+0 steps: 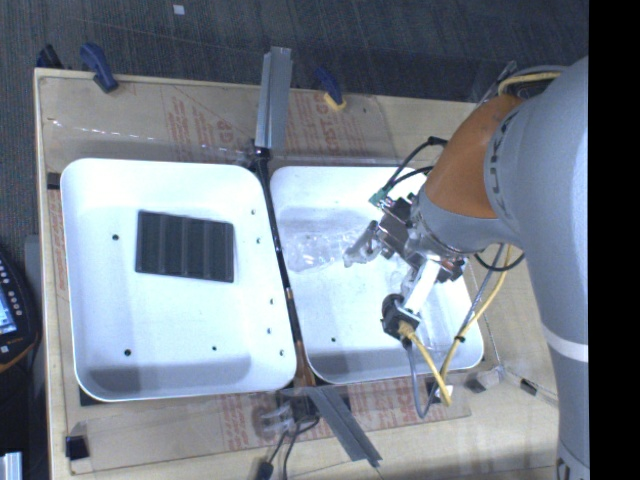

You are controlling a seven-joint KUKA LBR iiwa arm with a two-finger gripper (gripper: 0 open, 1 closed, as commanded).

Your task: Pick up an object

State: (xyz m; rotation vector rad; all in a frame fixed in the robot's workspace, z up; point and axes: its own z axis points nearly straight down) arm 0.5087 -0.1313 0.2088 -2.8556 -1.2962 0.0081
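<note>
The arm [520, 168] leans in from the right over the right bin [330, 353], its jaws [358, 251] low beside a clear crinkled plastic object [315, 243] lying in the bin's upper left part. From here I cannot tell whether the jaws are spread or pressed together. In the left bin [90, 268] a dark ridged rectangular block [186, 247] lies flat. The tabletop [150, 118] carries both bins.

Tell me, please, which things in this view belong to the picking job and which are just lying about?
Part of the job:
- gripper, over the right bin
- clear, crumpled plastic-looking object in that bin, beside the gripper
- dark ribbed rectangular object in the left bin, another possible pick

Just lying about:
- blue clamps on the bench's far edge
- grey bar between the bins
</note>
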